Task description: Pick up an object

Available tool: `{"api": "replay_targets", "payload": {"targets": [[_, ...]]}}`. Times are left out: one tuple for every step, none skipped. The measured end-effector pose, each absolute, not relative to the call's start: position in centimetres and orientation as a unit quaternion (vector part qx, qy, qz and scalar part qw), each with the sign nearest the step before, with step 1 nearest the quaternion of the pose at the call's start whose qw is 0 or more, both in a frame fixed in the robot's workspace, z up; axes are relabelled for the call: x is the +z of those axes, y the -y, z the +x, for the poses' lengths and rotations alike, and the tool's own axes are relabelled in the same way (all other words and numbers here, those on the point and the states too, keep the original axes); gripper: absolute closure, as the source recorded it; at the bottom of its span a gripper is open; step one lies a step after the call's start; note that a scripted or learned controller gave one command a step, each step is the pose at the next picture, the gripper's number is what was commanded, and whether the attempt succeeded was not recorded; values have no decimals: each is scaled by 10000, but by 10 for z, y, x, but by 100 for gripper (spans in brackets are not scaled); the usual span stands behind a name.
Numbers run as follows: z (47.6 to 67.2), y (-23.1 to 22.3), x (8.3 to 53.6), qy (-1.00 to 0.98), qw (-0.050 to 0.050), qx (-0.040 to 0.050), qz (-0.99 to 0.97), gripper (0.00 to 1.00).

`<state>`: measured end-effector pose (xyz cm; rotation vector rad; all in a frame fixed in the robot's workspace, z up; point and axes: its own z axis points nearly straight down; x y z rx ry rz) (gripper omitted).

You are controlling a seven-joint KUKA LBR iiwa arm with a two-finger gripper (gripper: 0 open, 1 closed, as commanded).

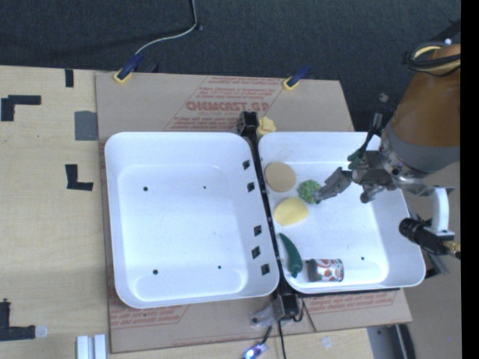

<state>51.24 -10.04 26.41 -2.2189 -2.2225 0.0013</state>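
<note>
The right bin [389, 275] holds several objects. A tan round disc [281, 176] lies near the divider. A small green broccoli-like piece [307, 191] sits just right of it, and a yellow lemon-shaped object [291, 212] lies below it. A dark green pepper-like object [291, 254] and a small can [326, 270] on its side rest by the front wall. My gripper [330, 188] hangs low over the bin's middle, its tip right beside the green piece on that piece's right side. Whether they touch is unclear.
The left bin [120, 200] stands beside the right one, with a black-clipped divider rim [258, 200] between them. The arm's grey body and orange band [430, 111] cover the right bin's far right corner. Both bins rest on a cardboard sheet [224, 103].
</note>
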Motion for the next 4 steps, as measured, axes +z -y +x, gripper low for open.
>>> {"api": "replay_targets", "payload": {"targets": [[480,140,78,7055,29,32,-7087,0],[579,145,85,7086,-28,-14,-7056,0],[636,134,85,7086,-17,-10,-7056,0],[669,160,85,7083,11,10,-7059,0]]}}
